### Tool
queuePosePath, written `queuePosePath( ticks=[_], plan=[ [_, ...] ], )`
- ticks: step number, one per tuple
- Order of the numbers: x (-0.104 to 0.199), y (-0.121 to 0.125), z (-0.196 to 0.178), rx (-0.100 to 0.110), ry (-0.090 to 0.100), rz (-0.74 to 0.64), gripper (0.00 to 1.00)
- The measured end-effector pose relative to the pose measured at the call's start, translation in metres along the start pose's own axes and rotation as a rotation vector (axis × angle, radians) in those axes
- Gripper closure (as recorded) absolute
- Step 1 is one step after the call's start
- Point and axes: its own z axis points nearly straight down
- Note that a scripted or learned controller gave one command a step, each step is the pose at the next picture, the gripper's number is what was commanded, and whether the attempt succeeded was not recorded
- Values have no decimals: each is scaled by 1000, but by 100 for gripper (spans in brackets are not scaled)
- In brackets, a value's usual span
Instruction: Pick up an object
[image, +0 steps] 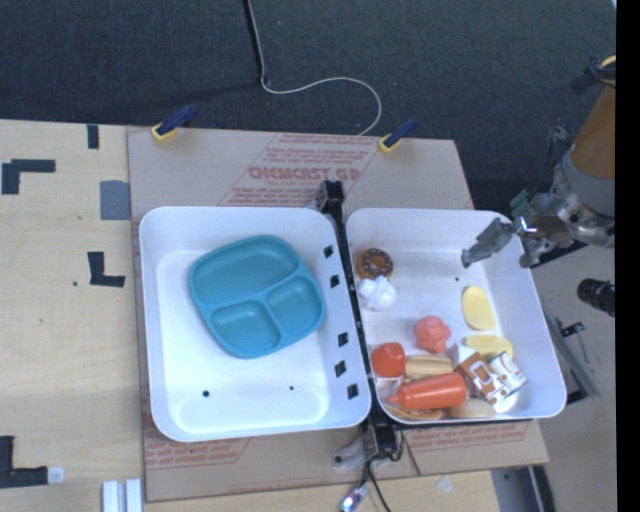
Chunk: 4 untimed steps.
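The desk (60, 300) is a pale wooden surface with black marks along its left side, and a cardboard sheet (290, 175) with red lettering lies on it under the two bins, held at the far edge by two yellow and blue clamps (175, 121).

The left bin (165, 400) sits toward the middle of the desk and holds a blue divided plate (258, 295), which lies flat in the bin's far half, nearer its right wall. The right bin (440, 230) touches the left one along a black clip seam.

The grey arm (590, 200) comes in over the right bin's far right corner. Its end effector (505, 240) hovers above that corner of the bin; one grey finger (487, 243) slants down toward the bin floor and a second dark part shows just to its right, the two standing apart with nothing between them.

The toy food lies in the right bin. A chocolate doughnut (376, 263) sits by the left wall, with a white crumpled piece (378, 292) just below it. A yellow slice (479, 308) lies near the right wall. A pink lump (432, 333) sits mid-bin. Along the near edge are a red tomato (388, 359), an orange carrot (430, 391), a hot dog (430, 367) and a red-and-white packet (492, 378), crowded and touching.
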Motion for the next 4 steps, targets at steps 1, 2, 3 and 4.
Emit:
queuePosePath(
  ticks=[1,2,3,4],
  plan=[
    [0,1,-8,4,1,-1,100],
    [35,-58,-53,-2,2,-3,100],
    [38,-39,15,6,1,0,100],
    [152,-54,-33,-3,4,-12,100]
  ],
)
